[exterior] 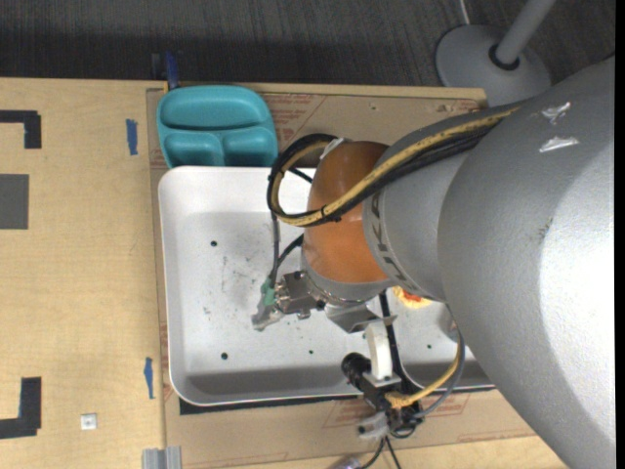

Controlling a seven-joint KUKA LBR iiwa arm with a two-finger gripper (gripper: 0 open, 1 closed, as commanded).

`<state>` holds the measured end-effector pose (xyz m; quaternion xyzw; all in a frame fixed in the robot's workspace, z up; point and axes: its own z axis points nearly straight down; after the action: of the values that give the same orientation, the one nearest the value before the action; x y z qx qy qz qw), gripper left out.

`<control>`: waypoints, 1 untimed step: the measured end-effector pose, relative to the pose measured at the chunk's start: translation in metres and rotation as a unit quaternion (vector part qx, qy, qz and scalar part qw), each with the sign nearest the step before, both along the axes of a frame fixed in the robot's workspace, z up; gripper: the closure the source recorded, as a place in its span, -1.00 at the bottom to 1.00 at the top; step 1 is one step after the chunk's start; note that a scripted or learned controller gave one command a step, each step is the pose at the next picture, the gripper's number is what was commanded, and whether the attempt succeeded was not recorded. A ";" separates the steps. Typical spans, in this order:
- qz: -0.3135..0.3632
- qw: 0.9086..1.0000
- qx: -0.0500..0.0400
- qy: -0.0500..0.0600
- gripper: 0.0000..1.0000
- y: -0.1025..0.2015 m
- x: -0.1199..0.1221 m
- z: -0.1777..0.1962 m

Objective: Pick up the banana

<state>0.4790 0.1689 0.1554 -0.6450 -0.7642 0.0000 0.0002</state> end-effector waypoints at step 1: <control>0.179 0.984 0.000 -0.001 -1.00 0.025 0.001 -0.069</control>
<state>0.4798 0.1942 0.0861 -0.4979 -0.8672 -0.0007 0.0000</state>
